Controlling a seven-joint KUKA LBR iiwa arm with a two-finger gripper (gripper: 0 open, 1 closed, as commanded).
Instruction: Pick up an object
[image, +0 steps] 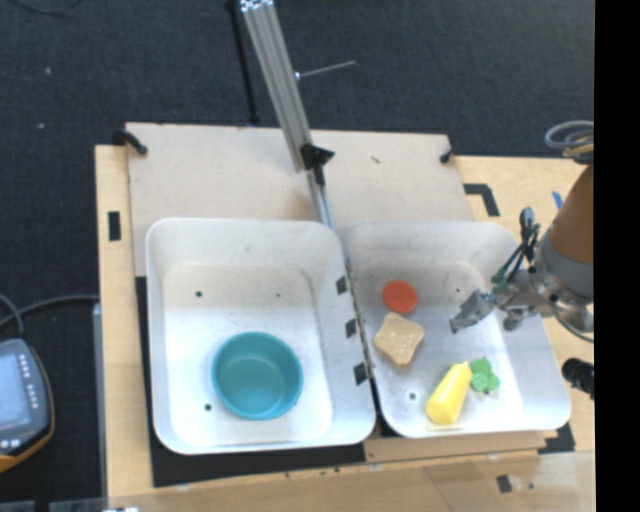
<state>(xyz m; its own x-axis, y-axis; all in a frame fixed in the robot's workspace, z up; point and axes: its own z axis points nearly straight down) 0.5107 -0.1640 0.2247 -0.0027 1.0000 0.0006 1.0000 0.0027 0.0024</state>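
The table (115, 330) is a light wood panel standing on dark carpet (100, 60). A pale board (230, 175) covers its rear part, and a metal strut (285, 95) runs slantwise from the top of the view down to the gap between the two white bins.

The left bin (170, 250) holds a teal bowl (257, 375), upright, near its front wall. The right bin (440, 250) holds four candidate objects:
- a red round piece (400, 296), towards the middle;
- a tan sponge-like block (399, 340), just in front of the red piece;
- a yellow oblong object (449, 393), near the front wall;
- a small green item (484, 377), touching the yellow object on its right.

The arm (570, 250) enters from the right. The claw (478, 310) is over the right half of the right bin, apart from all four objects, with nothing between its fingers. How wide it is set cannot be told. A handheld device (20, 400) lies at the left edge, off the table.
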